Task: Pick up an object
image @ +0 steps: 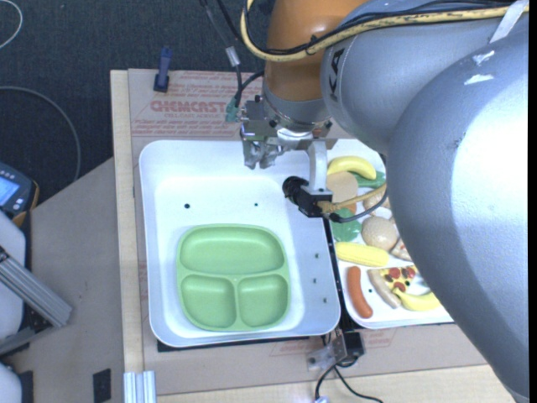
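Note:
My gripper (260, 156) hangs over the far end of the left bin (156, 225), just inside its back rim. Nothing shows beneath it except white bin floor. A green three-section plate (233, 275) lies in the near half of that bin, well in front of the gripper. The right bin (353, 316) holds toy food: a yellow banana (353, 166), a tan bread piece (344, 186), a pale onion (379, 232), a yellow corn cob (362, 254) and a red sausage (358, 292). The arm hides much of that bin.
A black cable fitting (300, 196) sticks out beside the wrist, over the divide between the bins. The bins rest on a brown printed board (189, 103) with a blue clip (162, 70) at its far edge. Grey equipment stands at the left.

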You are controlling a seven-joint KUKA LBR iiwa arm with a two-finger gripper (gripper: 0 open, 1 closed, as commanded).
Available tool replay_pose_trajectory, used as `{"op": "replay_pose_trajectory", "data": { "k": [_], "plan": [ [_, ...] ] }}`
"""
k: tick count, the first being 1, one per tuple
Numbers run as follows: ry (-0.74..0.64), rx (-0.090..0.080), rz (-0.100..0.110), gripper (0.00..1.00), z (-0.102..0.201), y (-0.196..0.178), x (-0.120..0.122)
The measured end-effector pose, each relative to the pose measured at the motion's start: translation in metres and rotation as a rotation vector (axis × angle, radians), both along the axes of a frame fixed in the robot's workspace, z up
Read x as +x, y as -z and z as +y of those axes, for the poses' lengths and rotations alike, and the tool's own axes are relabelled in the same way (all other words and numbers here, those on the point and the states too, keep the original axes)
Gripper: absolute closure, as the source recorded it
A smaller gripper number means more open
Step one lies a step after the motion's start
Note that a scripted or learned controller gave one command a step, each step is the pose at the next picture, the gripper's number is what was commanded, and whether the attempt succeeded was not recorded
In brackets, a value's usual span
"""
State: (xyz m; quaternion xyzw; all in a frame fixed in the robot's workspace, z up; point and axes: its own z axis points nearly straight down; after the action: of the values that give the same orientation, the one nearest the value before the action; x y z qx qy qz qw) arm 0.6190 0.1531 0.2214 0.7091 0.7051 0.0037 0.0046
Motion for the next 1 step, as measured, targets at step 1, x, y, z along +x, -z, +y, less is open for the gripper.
{"op": "replay_pose_trajectory", "data": {
  "k": [1],
  "plan": [
    [-0.014,0.006,0.005,1.0,0.0768,-0.0322,0.0213]
  ]
}}
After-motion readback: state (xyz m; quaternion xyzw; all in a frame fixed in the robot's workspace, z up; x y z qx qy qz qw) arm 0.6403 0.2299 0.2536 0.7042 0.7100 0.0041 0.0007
